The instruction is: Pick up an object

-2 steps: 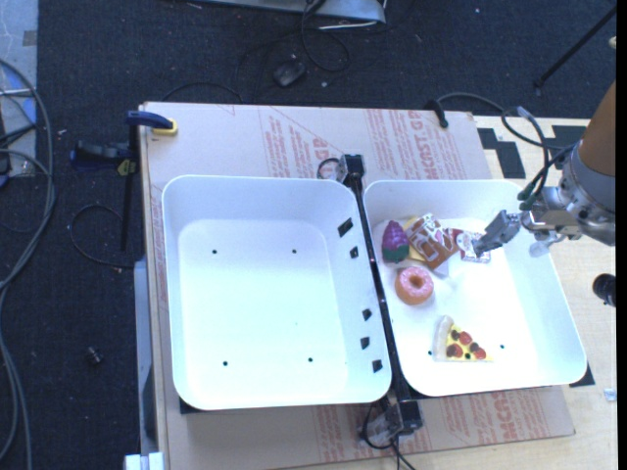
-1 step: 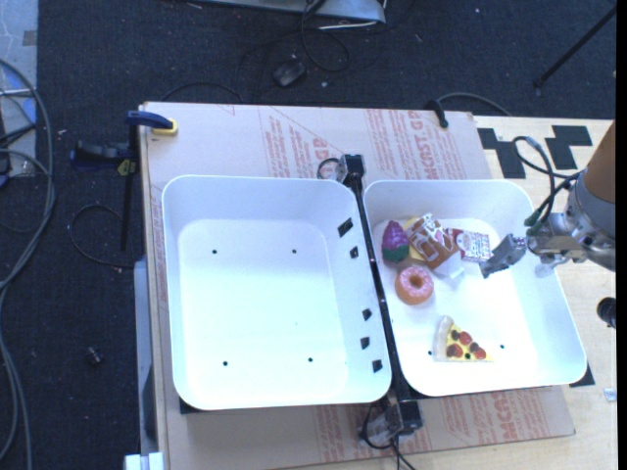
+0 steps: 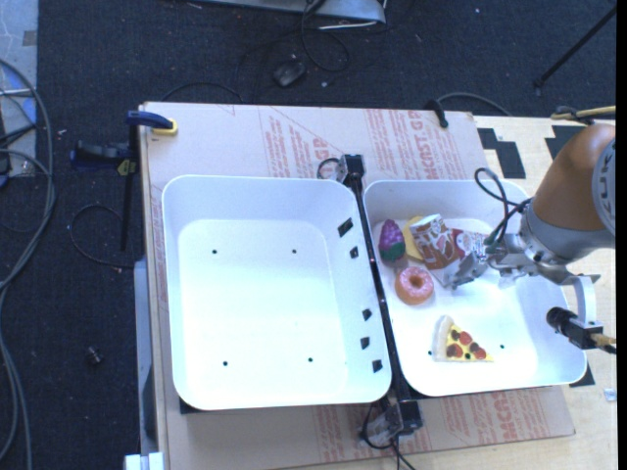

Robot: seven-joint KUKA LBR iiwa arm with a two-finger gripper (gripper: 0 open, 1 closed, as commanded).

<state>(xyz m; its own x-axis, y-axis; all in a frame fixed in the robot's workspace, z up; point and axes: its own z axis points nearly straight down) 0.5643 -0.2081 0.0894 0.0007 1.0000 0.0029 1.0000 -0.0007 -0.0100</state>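
A blue-handled clamp with a yellow tip [image 3: 152, 121] grips the brown board's [image 3: 265, 140] corner. Black cables [image 3: 39, 194] trail across the dark floor.

Open floor around pizza slice [image 3: 461, 344].

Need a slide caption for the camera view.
Hand beside red-white cup in right bin, near donut and pizza slice.

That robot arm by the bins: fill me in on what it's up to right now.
The arm reaches in from the right over the right bin, its gripper low beside a red and white crumpled packet. Close by lie a purple and green toy, a pink donut and a pizza slice. Nothing is visibly lifted yet, and whether it has a grip on anything can't be told from here. The left bin sits alongside.
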